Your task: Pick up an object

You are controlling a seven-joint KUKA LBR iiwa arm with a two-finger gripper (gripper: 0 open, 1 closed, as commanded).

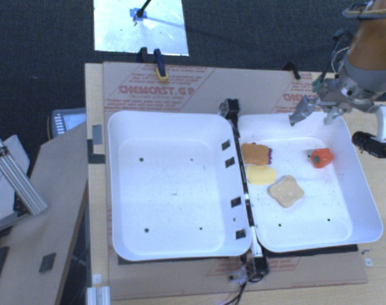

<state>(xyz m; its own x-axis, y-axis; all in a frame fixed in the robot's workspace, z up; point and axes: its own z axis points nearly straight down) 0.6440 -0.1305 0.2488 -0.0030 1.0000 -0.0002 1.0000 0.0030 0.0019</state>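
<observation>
While your gripper [315, 112] hangs with fingers spread and nothing between them, above the right bin's [364, 224] far rim, the nearest pick, a red toy [320, 157], lies just below it. Farther left and nearer you sit three flat food pieces [269, 173], loosely clustered, likely scattered as grasp targets.

The left shallow white bin [170, 189] offers open floor throughout. In the right shallow white bin [345, 224], an orange-brown slab [255, 153], pale yellow piece [261, 175], tan bread-shaped piece [286, 191] and small red-orange object [321, 157] crowd the upper half; the near floor is open.
</observation>
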